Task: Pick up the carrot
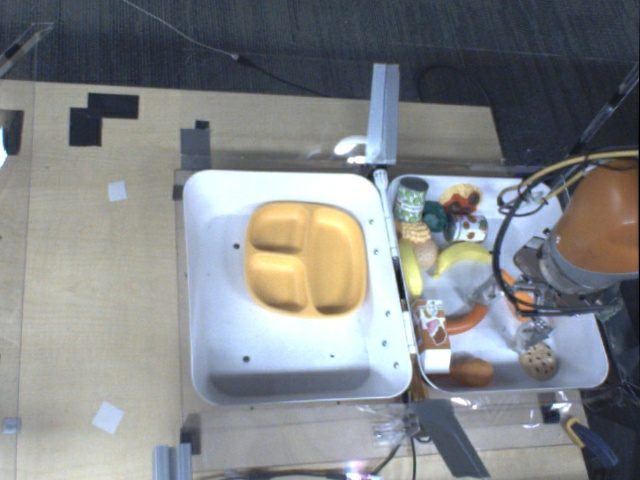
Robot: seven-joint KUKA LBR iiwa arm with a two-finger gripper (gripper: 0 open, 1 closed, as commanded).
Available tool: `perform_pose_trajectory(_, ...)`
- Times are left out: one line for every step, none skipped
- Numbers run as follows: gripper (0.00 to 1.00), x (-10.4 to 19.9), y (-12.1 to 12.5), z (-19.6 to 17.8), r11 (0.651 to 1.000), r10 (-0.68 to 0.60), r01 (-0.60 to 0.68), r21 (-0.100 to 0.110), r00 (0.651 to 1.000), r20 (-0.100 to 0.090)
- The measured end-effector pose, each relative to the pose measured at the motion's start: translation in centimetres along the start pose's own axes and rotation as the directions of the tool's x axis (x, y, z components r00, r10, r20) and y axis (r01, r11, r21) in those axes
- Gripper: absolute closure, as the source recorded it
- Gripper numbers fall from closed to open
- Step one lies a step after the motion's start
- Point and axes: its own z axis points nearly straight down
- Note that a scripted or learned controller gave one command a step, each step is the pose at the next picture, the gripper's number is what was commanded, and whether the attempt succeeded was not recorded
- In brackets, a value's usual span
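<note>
A short orange piece that looks like the carrot (511, 291) lies in the right bin (590, 368), mostly covered by the arm's wrist. My gripper (531, 315) hangs low over the right half of that bin, directly over or against the orange piece. Whether it touches or holds the piece is hidden by the wrist body. A curved orange-red sausage-like item (466, 318) lies just left of the gripper.
The right bin also holds a banana (465, 256), a can (411, 203), a small carton (432, 324), a brown roll (470, 371) and a cookie (540, 361). The left bin (215, 348) bears a yellow divided tray (305, 258). Cables loop above the wrist.
</note>
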Motion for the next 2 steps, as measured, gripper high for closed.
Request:
perform_pose_trajectory(0.0,-0.5,3.9,-0.1,0.997,0.079,-0.079,0.002,0.997,0.001)
perform_pose_trajectory(1.0,-0.9,3.7,-1.4,0.997,0.075,-0.075,0.009,0.997,0.009)
